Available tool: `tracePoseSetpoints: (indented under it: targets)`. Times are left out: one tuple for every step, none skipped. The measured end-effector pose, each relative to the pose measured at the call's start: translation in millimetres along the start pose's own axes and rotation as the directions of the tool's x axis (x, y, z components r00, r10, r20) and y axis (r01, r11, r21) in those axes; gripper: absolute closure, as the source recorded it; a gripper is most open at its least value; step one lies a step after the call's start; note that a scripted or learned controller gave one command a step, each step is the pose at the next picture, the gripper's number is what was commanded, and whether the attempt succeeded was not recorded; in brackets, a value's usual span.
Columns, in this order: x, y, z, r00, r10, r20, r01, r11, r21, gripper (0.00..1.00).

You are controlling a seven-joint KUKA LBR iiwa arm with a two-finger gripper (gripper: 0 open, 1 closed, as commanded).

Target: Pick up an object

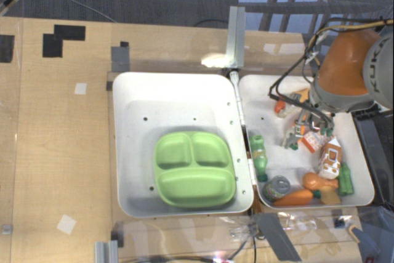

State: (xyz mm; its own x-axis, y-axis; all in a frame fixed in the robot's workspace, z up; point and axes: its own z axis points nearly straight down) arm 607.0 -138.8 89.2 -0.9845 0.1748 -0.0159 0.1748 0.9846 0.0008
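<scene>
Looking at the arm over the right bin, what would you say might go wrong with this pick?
The toys near the gripper lie tightly packed, so it may nudge neighbours or lift none. The carton leans on the carrot and may tip if bumped. The green bottle hugs the bin wall, which makes it awkward to reach.

We note: both bins white, left bin (129,132), right bin (261,89). Divided tray (194,168) lime green. Bottle (258,154) green. Carrot (294,198) orange. Carton (330,158) white with red-brown print. Arm (351,64) orange and grey. Bench (55,151) tan with black squares.
</scene>
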Motion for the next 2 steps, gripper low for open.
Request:
tracePoseSetpoints:
  targets:
    - [39,-20,-1,1.000,-0.031,-0.001,0.031,1.000,0.000,0.00]
    - [34,-18,-16,0.999,-0.038,0.017,0.038,0.999,0.001,1.00]
